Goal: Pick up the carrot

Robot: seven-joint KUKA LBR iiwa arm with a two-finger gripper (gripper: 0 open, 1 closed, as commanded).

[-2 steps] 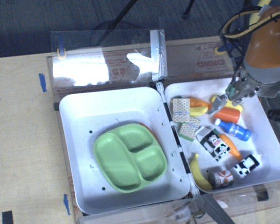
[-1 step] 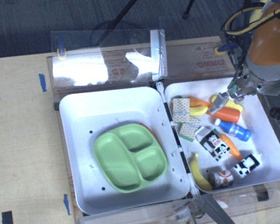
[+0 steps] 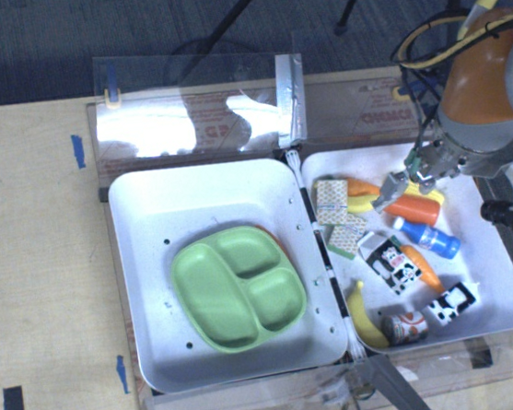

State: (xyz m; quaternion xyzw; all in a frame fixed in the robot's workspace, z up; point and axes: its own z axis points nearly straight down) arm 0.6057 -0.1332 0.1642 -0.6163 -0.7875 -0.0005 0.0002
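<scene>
Counter (image 3: 36, 301): pale wood, bearing two shallow white bins side by side.

Left bin (image 3: 136, 205): holds one green divided plate (image 3: 239, 288), three compartments, lying flat toward the near side.

Right bin (image 3: 498, 244), contents near to far:
- Small round can (image 3: 406, 325) with a red and white label, at the near edge.
- Banana (image 3: 366, 319), yellow, curved along the near-left wall, just left of the can.
- Black-and-white patterned block (image 3: 454, 301), near-right, just beside the can.
- Second black-and-white patterned item (image 3: 388, 257), mid-bin.
- Carrot (image 3: 421, 264), orange, slim, lying at a slant just right of that patterned item and touching it; well on the near side of the hand.
- Blue bottle (image 3: 433, 240), on its side, just beyond the carrot.
- Orange cylinder (image 3: 414, 209), on its side, touching the blue bottle's far end.
- Two patterned packets (image 3: 332, 201), by the left wall.
- Yellow and orange piece (image 3: 362, 193), just right of the packets.

Hand (image 3: 411, 182): low over the far part of the right bin, above the orange cylinder; cannot tell how far apart it stands or whether it grips anything.

Arm (image 3: 484, 92): grey with orange band, reaching in from the far right.

Clear plastic sheet (image 3: 190, 115): standing behind the left bin.
</scene>
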